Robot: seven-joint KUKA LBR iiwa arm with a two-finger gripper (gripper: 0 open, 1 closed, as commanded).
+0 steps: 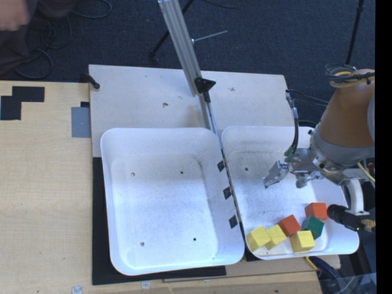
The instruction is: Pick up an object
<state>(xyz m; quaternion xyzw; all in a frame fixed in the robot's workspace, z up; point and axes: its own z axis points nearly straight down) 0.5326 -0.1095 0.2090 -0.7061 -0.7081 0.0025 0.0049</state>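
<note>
Your candidates are the small coloured cubes huddled in the near corner of the right-hand shallow white plastic bin (pixel 251 158): a yellow block (pixel 260 237) with a second yellow block (pixel 302 241) further right, a red-orange block (pixel 290 225) between them, a green block (pixel 315 226) and an orange block (pixel 316 211) at the back of the group. They touch or nearly touch one another, so no long axis matters here; the crowding does.

From the cluster, look up and slightly left to the jaws of the gripper (pixel 280 173). They hang above bare bin floor with nothing between them, and you cannot tell from this angle whether they stand apart or together. The blocks lie toward the near edge from the jaws, the orange one nearest.

The left-hand white bin (pixel 122 164) sits alongside on the worktop.
</note>
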